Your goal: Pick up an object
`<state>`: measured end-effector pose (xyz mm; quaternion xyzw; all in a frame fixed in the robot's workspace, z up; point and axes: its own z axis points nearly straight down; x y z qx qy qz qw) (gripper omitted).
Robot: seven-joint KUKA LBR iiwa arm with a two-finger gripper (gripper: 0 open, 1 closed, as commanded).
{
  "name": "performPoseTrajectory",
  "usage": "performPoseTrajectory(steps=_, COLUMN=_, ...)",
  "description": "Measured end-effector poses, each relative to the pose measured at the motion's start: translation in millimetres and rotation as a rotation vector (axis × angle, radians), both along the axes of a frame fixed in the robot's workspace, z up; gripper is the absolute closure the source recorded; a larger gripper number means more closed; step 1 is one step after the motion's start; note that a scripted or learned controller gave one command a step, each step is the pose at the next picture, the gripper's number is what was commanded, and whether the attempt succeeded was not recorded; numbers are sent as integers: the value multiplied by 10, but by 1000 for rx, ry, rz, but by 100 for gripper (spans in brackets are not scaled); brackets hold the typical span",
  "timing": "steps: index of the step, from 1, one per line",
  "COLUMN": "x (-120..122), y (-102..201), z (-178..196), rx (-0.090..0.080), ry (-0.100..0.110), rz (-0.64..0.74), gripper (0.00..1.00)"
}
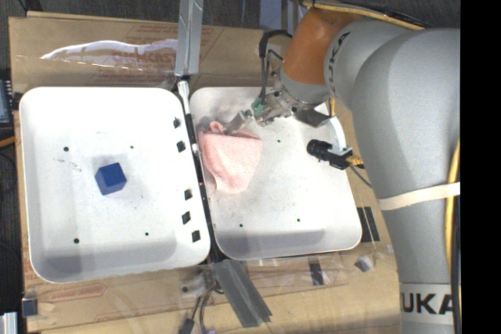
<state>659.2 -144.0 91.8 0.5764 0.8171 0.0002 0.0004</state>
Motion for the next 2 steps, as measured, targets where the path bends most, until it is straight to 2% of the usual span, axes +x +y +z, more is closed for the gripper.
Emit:
performPoseTrajectory(steps=1, x=-13, y=319, z=-11, rx=-1, ry=2, rz=28, gripper=0)
performPoseTrajectory(steps=2, x=-218, y=364, z=-8, rx=-1, ry=1, rz=72, gripper=0)
